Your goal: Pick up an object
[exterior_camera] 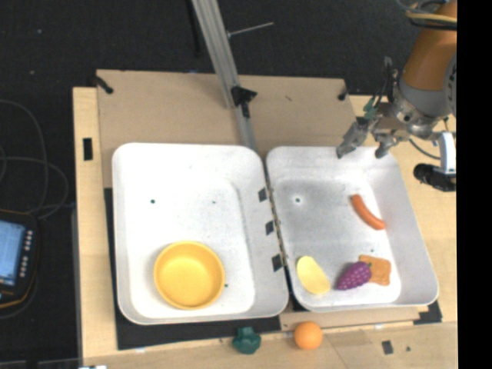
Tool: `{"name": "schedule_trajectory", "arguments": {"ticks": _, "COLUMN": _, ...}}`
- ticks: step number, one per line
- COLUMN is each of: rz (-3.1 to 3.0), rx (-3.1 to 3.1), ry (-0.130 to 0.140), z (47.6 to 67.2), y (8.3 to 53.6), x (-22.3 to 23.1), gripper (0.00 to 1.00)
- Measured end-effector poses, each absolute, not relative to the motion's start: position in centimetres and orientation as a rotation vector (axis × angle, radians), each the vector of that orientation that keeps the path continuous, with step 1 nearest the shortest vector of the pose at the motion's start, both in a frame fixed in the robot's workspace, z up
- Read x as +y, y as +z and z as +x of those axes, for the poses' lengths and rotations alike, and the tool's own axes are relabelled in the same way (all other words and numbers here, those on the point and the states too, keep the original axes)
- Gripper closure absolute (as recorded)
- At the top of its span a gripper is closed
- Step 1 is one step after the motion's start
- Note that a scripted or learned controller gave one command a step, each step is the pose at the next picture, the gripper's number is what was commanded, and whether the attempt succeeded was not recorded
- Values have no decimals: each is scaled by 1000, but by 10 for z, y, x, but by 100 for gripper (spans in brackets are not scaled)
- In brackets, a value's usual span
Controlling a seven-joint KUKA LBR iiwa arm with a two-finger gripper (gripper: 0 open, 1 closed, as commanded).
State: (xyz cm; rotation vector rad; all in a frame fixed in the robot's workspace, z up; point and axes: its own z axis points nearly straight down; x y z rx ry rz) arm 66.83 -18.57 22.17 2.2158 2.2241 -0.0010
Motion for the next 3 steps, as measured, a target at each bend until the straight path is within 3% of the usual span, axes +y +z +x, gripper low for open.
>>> {"name": "schedule_trajectory", "arguments": {"ticks": 1, "rz": 2215, "rx": 2224, "ry": -4, "z": 668, "y": 222, "x": -186, "gripper": 0}}
{"name": "schedule_trajectory", "arguments": {"ticks": 3, "rz": 2220, "rx": 2224, "ry": -6, "z": 655, "y": 120, "x": -186, "gripper": 0}}
